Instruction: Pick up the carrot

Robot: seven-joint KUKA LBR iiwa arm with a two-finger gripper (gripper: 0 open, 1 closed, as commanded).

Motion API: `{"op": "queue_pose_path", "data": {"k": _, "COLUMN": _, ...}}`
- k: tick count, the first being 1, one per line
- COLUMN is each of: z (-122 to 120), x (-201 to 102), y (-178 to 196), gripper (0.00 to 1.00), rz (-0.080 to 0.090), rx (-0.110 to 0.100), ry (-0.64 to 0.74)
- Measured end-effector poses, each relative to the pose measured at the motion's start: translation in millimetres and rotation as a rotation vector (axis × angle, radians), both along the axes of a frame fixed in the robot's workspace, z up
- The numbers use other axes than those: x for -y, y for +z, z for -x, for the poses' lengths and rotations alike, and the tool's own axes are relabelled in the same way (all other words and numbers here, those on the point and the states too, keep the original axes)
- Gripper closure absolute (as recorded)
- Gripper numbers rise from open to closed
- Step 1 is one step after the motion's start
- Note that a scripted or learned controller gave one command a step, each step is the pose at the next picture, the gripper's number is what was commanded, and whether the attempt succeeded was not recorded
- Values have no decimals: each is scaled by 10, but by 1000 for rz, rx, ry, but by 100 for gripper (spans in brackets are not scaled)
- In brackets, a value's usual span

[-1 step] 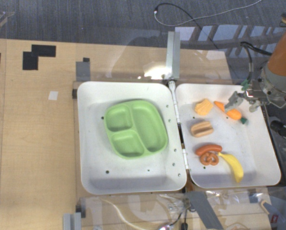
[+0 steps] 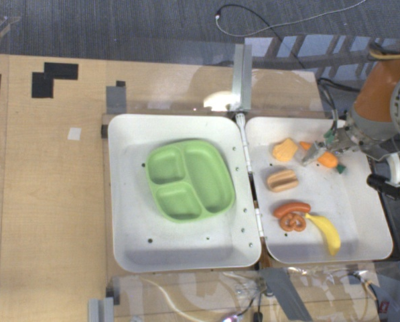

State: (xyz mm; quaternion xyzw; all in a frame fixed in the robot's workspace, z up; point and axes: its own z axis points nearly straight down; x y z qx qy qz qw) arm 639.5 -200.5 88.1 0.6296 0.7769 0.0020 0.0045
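1. The carrot (image 2: 327,159) is seen in the right bin (image 2: 360,247), just beside the jaws, on their right.
2. How far the jaws are parted cannot be told; nothing is visibly held.

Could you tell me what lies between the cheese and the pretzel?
The hot dog lies between the cheese and the pretzel, as the camera view shows.

Illumination: bright, even, overhead.
Glare: white patch at the upper centre, behind the left bin (image 2: 129,180).
Shadows: soft and faint beneath the green tray (image 2: 189,180).
Sharpness: slightly soft throughout.
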Motion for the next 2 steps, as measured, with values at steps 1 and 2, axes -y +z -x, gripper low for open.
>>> {"op": "queue_pose_path", "data": {"k": 1, "z": -28, "x": -14, "y": 135, "gripper": 100, "rz": 1, "rx": 7, "ry": 5}}
{"op": "queue_pose_path", "data": {"k": 2, "z": 133, "x": -558, "y": 1036, "gripper": 100, "rz": -2, "rx": -1, "ry": -22}}
